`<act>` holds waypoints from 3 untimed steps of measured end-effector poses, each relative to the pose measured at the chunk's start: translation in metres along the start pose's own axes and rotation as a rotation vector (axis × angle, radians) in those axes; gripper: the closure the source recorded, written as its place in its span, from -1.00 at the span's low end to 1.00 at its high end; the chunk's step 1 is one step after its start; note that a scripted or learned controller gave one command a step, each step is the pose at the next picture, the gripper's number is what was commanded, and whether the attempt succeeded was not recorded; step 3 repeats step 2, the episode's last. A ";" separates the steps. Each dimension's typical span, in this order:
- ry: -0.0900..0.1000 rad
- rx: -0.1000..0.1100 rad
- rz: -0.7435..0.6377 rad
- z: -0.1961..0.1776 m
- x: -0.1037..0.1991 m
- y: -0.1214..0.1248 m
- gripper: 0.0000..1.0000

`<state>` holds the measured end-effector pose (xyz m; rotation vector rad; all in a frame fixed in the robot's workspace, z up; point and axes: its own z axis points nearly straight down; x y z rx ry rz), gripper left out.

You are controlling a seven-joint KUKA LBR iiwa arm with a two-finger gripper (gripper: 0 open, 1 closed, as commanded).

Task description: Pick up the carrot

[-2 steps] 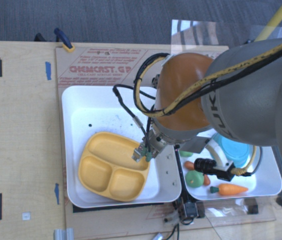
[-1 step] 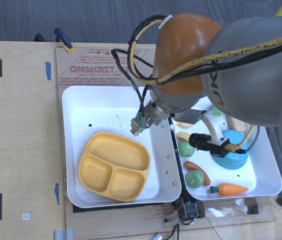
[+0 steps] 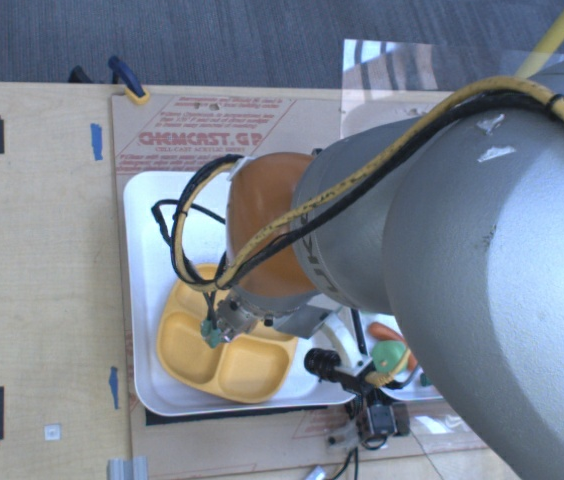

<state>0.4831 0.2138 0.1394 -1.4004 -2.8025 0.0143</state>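
The big grey metal arm [image 3: 482, 258] looms closest, swelling across the whole right side and running in from the right edge, a yellow-and-black cable bundle [image 3: 392, 143] draped along its upper side. Follow it left and there's the orange band [image 3: 262, 218] above the wrist, dipping down over the left shallow white plastic bin [image 3: 142, 298]. Black cable loops [image 3: 187, 218] curl out to the left of that band, over the bin's far half.

Down at the near end of the wrist sits the tool [image 3: 224, 326], low over a yellow plastic divided tray [image 3: 217, 353] that lies in the near part of the left bin; a small green part shows at its tip, right at the tray's inner rim. Whether the tool is spread or pressed together, I cannot tell, the wrist body covers it.

Now the carrot [image 3: 382, 332]: a slim orange plastic piece, peeking out just under the arm's edge in the right bin, right of the tray and well apart from the tool. Just near of it lies a rounded green-and-yellow toy [image 3: 390, 358]. Nearer still, a black fitting with cables [image 3: 362, 398] hangs over the bins' near rim.

Beyond, the pale wooden desk [image 3: 32, 268] stretches left, with blue tape marks [image 3: 96, 140], and a brown cardboard sheet with red print [image 3: 212, 128] lies under the bins at the far side.
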 end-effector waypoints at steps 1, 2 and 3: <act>-0.004 -0.012 0.002 -0.015 -0.002 0.003 1.00; -0.002 -0.007 0.031 0.002 -0.014 -0.016 1.00; -0.002 -0.007 0.031 0.002 -0.014 -0.016 1.00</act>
